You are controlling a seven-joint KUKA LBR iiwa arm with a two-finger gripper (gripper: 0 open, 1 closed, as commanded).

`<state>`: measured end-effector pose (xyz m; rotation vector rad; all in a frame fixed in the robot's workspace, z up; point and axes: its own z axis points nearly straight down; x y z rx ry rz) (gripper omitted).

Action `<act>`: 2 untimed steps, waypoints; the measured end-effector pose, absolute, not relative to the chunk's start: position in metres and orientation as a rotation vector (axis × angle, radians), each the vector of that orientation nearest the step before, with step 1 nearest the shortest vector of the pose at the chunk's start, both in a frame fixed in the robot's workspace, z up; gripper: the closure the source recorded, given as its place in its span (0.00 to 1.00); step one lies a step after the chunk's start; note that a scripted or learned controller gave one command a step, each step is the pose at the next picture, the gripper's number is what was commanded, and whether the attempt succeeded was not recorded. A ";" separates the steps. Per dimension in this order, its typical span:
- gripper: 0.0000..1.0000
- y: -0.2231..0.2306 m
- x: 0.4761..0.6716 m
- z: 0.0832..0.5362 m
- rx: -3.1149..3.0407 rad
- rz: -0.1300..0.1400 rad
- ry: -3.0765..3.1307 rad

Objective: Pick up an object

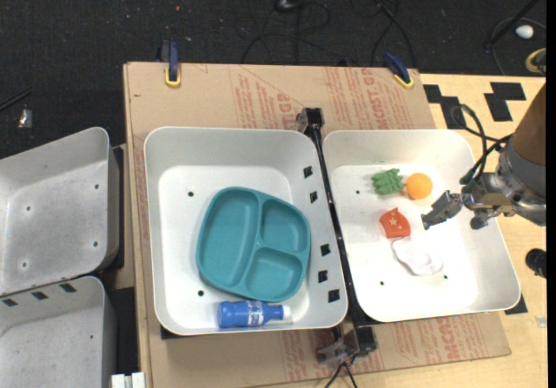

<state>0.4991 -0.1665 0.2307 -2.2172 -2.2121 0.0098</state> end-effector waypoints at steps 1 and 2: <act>0.00 -0.166 0.502 0.236 -2.220 0.001 -2.222; 0.00 -0.162 0.505 0.173 -2.219 0.005 -2.217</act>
